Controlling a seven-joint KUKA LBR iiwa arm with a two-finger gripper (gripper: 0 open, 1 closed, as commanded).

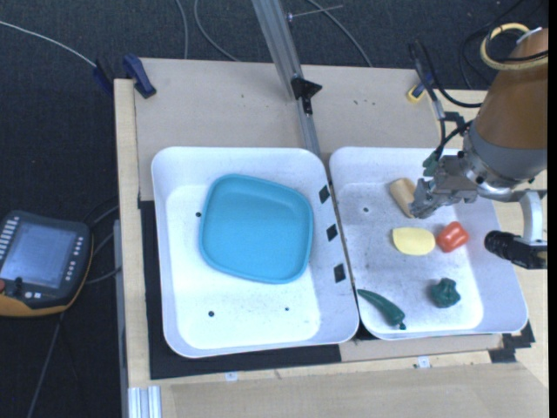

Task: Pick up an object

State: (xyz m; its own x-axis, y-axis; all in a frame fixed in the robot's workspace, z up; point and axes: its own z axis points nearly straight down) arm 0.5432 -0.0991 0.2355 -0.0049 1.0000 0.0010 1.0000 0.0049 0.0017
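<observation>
Two white bins (174, 233) sat side by side, a blue plate (257, 227) in the left. Gripper (424, 200) hovered by the tan block (400, 193) in the right bin; finger state, can't tell. Looked like approach, next it'd need to descend and close.

A pale wooden bench (218, 103) is seen from above, and on it two shallow white bins are set side by side, touching along their inner walls: the left bin (174, 181) toward the bench's left edge and the right bin (365, 168) toward its right edge. A black mat (157, 364) is laid under the bins and shows along the left bin's left and front sides. A blue clamp (139, 75) is fixed at the bench's back left corner, a yellow-tipped clamp (421, 85) near the back right corner, and a slanted metal rail (283, 42) is attached at the back edge's middle.
</observation>
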